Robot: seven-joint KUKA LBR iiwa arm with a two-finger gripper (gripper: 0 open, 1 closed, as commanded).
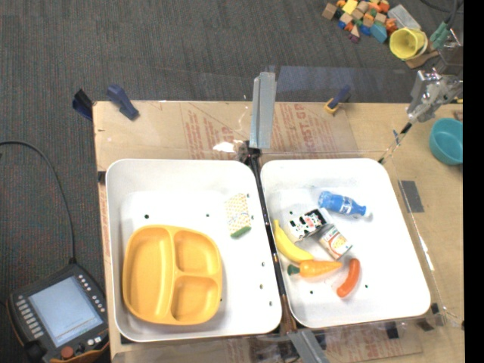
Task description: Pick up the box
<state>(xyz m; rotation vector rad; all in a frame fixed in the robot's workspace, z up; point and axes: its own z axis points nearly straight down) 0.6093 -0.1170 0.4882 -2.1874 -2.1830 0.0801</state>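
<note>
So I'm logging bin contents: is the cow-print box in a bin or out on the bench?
In. The box lies inside the right bin, beside the banana and can.

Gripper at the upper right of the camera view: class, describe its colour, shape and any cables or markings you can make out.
The gripper looks like a small assembly of silvery-grey metal, blocky and angular, with bright highlights on its faces. A thin dark line, perhaps a cable or a rod, slants from it down towards the far corner of the right bin. It is too small to tell any markings.
</note>
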